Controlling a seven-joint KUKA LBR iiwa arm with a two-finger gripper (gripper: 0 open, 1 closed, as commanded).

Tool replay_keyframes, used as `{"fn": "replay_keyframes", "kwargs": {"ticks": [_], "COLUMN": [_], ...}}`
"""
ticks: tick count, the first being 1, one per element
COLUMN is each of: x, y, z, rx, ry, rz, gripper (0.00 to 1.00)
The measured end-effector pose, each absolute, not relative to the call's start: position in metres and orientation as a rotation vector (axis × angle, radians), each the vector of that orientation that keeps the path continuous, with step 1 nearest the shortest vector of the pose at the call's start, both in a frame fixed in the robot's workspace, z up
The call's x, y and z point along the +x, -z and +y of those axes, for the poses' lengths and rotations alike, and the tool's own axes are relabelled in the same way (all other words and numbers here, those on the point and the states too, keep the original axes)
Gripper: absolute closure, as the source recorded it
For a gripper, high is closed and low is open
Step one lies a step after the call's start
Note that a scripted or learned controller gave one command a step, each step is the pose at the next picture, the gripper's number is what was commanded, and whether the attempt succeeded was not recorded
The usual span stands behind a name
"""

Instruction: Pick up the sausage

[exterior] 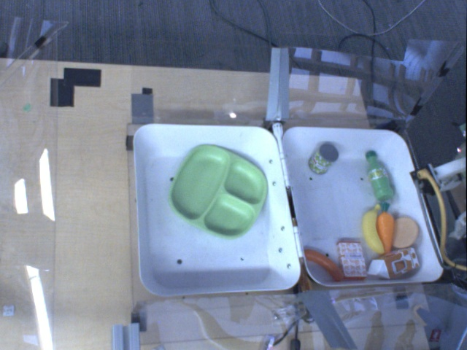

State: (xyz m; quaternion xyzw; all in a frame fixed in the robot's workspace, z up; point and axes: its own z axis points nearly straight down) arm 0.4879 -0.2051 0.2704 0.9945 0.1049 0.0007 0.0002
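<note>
Sausage (323,263) lies low in the right bin (343,195), against the near-left wall, just beside a small red carton (352,258). My gripper's state I cannot tell. To do this well, I judge I should come down over the sausage's middle and close across its short width, keeping clear of the wall and the carton. Squeezing too near the carton could catch it too. The green tray (219,189) in the left bin (146,217) is well apart.

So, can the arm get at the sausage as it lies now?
Probably yes, but tightly. The sausage lies uncovered from above, yet it sits against the right bin's near-left wall, with a small carton close beside it.
</note>
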Motion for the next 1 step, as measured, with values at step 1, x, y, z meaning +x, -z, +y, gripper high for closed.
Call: {"fn": "replay_keyframes", "kwargs": {"ticks": [1], "x": [0.4879], "y": [-0.2704], "z": [-0.2051], "rx": [3.124], "ry": [-0.002], "rz": [0.33], "gripper": [0.0]}}
